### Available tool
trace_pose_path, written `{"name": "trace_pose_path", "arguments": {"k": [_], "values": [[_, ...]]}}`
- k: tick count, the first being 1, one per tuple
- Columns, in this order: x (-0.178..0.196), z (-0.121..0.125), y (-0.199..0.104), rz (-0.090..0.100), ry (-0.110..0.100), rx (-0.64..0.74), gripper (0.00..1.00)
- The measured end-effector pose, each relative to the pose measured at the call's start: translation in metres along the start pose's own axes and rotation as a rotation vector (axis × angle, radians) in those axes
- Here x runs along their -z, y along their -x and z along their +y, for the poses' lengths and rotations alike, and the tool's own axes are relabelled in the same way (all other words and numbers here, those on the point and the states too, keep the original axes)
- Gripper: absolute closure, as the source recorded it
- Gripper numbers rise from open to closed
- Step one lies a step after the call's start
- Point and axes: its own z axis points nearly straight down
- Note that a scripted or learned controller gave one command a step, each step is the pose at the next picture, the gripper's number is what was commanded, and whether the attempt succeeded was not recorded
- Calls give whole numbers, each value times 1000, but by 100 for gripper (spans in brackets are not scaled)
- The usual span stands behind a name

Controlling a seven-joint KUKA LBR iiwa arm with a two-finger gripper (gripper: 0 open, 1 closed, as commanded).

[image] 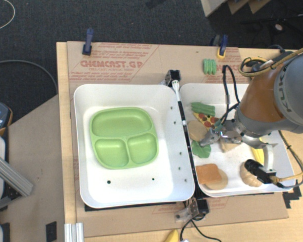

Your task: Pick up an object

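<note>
The gripper (213,136) hangs low over the middle of the right bin (219,190), its metal fingers reaching toward the left wall; whether they are spread or pressed together cannot be told, and nothing clearly sits between them. Just below its tip lies a small green piece (200,149), its long axis slanting from upper left to lower right, smooth and plastic-looking.

Going from the left, the left bin (86,185) carries a pale green divided tray (123,137), rounded at the corners, with one wide compartment above two smaller ones. In the right bin, a tan round disc (196,130) lies by the left wall, a pizza-slice toy (207,118) with red spots and a flat green ribbed piece (202,108) above it. A toast-coloured bread slice (211,176) rests near the front rim. Farther right lies a yellow banana (259,154) and a beige lump (251,178). Behind the bin, on the cardboard, sits another green ribbed piece (209,66).
</note>
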Motion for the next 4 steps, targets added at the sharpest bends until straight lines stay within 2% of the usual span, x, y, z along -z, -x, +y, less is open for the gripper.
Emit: {"name": "trace_pose_path", "arguments": {"k": [1, 2, 3, 4], "values": [[1, 20, 42, -2, 0, -6, 0], [106, -3, -28, 3, 4, 3, 0], [29, -6, -8, 3, -14, -6, 0], [-2, -56, 13, 3, -12, -9, 0]]}}
